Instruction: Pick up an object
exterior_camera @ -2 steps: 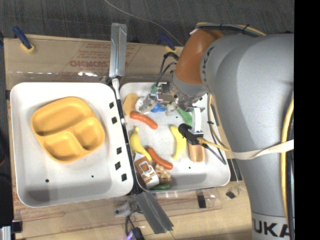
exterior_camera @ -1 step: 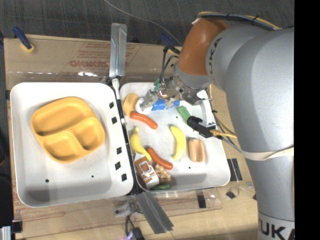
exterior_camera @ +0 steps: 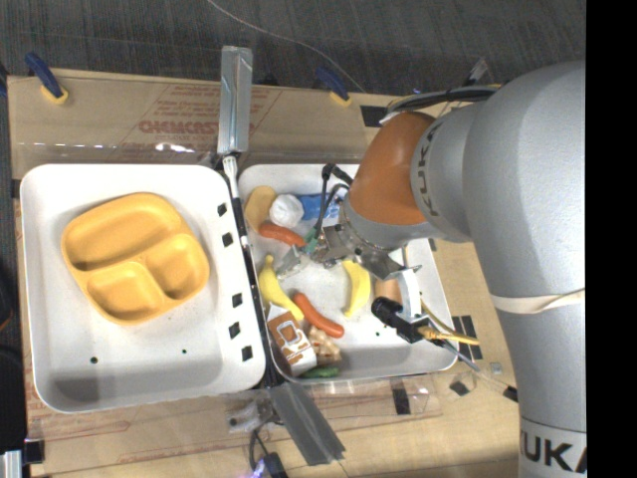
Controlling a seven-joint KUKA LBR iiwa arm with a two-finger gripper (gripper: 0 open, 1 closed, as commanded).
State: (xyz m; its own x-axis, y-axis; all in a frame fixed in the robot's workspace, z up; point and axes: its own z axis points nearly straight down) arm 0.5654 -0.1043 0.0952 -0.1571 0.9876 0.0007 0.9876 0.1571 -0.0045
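Note:
The right bin (exterior_camera: 428, 361) holds several small items. A yellow banana (exterior_camera: 274, 287) lies at its left side and a second banana (exterior_camera: 355, 289) lies near the middle. One red-orange hot dog (exterior_camera: 282, 234) sits toward the back left, another hot dog (exterior_camera: 318, 315) toward the front. A white crumpled item (exterior_camera: 286, 209), a blue item (exterior_camera: 311, 207) and a tan piece (exterior_camera: 259, 205) lie at the back. My gripper (exterior_camera: 302, 256) hangs low over the bin between the upper hot dog and the left banana. Nothing is visibly held.
The left bin (exterior_camera: 60, 366) holds a yellow divided tray (exterior_camera: 134, 255). A brown printed box (exterior_camera: 291, 342) and a small green item (exterior_camera: 323, 371) lie at the right bin's front left corner. The arm's grey body covers the right bin's right side.

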